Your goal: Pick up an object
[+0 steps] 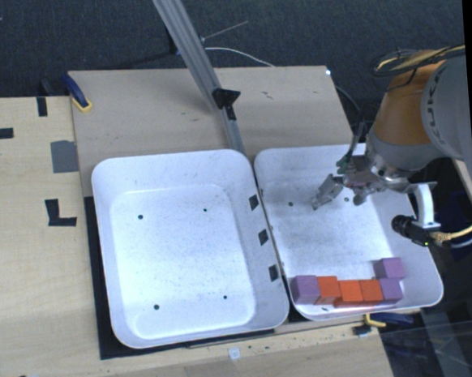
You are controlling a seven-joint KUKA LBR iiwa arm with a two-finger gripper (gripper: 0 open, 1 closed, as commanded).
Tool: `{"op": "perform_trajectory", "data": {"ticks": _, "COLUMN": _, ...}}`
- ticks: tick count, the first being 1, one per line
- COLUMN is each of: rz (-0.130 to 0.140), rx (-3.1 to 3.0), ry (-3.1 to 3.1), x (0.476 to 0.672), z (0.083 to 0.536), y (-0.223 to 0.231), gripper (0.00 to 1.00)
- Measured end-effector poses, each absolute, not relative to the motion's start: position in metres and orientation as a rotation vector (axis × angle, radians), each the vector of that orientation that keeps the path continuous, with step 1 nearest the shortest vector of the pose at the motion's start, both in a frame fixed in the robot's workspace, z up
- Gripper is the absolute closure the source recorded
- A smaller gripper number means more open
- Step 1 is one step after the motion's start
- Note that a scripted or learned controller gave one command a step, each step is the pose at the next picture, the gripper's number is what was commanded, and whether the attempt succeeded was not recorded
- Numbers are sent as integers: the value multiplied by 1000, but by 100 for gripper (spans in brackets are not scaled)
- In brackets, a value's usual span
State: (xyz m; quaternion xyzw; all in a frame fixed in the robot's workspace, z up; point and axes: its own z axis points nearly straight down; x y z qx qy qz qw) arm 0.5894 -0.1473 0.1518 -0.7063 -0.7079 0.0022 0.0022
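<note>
Down at the near edge of the right bin (299, 166) lay a row of blocks: a purple block (306, 287) at the left end, then an orange block (328, 288), a second orange block (360, 291) beside it, and at the right end two more purple blocks (390, 280), one set a little farther back than the other. All of them were pressed close together along the bin's front wall, touching or very nearly so. The gripper (328, 194) hung well apart from that row, over the upper middle of the same bin, pointing leftward and slightly down from the wrist. Whether its fingers were spread or closed could not be told at this angle, and nothing was seen between them. The speckled white floor of the bin stretched bare between the gripper and the blocks, so nothing stood in the way.

Behind the gripper, the arm (426, 120) came in from the right, its orange band above the grey wrist, with a black cable fitting hanging just over the bin's right rim. The left bin (109, 234) sat side by side with the right one, their rims touching along the middle, where small black clips marked the seam. A slanted metal post (197, 56) rose from behind the bins, and the whole set rested on a wooden bench (24, 184) marked with dark tape pieces.
</note>
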Motion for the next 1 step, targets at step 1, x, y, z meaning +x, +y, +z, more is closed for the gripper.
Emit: {"op": "perform_trajectory", "data": {"ticks": 1, "rz": 6, "rx": -2217, "ry": -2222, "x": 601, "z": 120, "y": -148, "gripper": 0}}
